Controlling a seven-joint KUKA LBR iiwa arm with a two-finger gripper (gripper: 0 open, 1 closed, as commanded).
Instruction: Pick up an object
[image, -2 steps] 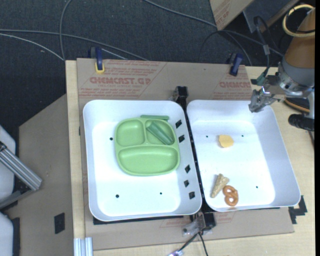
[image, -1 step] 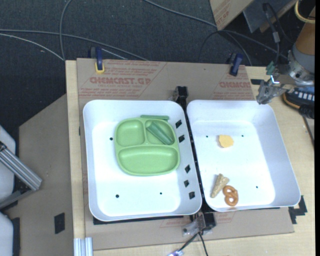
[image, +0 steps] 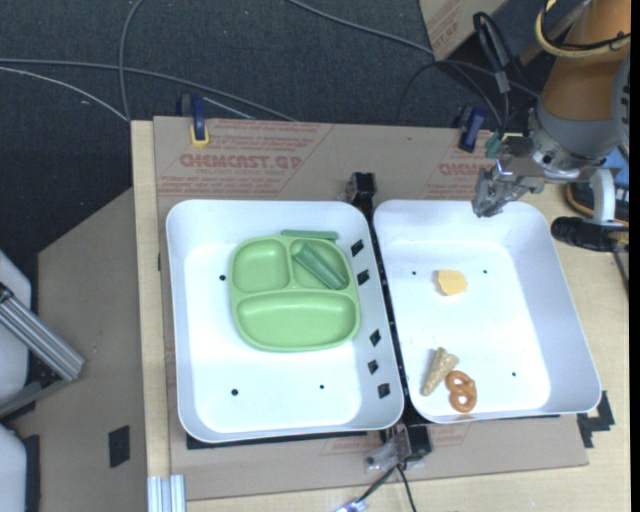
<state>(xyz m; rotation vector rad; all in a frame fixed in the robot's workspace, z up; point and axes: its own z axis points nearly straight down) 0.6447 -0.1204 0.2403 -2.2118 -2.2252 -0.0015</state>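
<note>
The right bin (image: 560, 310) holds a small yellow piece (image: 452, 283) near its middle. A tan cone-shaped piece (image: 438, 369) and a brown pretzel (image: 461, 390) lie close together near its front edge. My gripper (image: 490, 200) hangs at the back rim of the right bin, above and to the right of the yellow piece, with nothing seen between its fingers. In the left bin (image: 200, 380) sits a green divided plate (image: 293, 294) with a green pickle-like piece (image: 321, 264) in its upper right compartment.
A black clamp (image: 361, 187) and a row of black clips (image: 372, 330) mark the seam between the bins. Cables run over the dark floor behind the bench. Blue clamps (image: 199, 122) hold the cardboard sheet at the back.
</note>
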